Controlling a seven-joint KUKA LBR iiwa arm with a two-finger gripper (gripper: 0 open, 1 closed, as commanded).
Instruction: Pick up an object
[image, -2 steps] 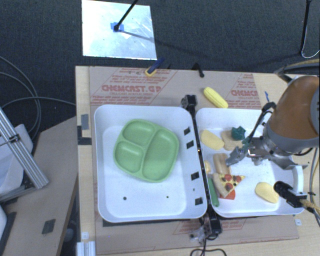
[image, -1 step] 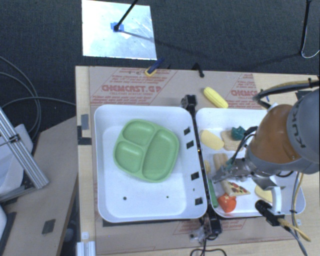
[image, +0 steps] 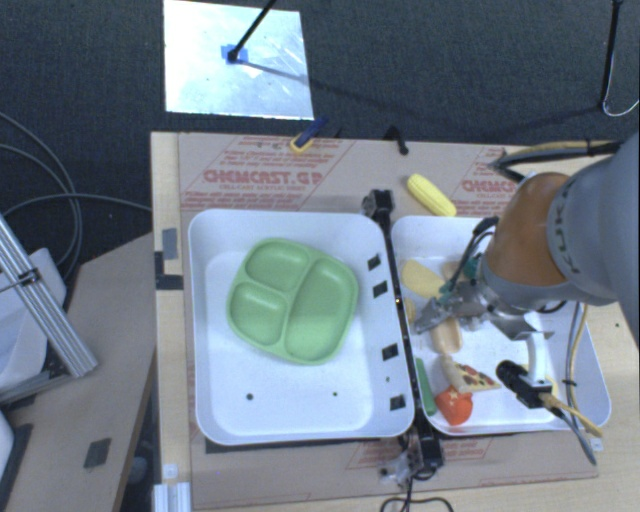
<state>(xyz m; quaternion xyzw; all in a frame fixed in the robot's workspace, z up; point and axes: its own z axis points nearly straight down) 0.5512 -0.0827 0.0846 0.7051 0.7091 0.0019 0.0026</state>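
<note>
Several toy foods are seen in the right bin (image: 590, 400) | camera view: gripper (image: 432, 318) lowered by the left wall, jaw state cannot be told | pale piece (image: 447, 338) just beneath, long axis near-upright in frame | judged light, stiff, slick; best taken across its narrow middle.

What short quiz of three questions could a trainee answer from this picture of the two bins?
1. True or false: the green plate lies in the left bin.
2. Which thing lies outside both bins, on the cardboard? A) the yellow corn B) the tomato C) the green plate
3. Fill in: the gripper is over the ____ bin.

Key: 1 true; 2 A; 3 right.
</note>
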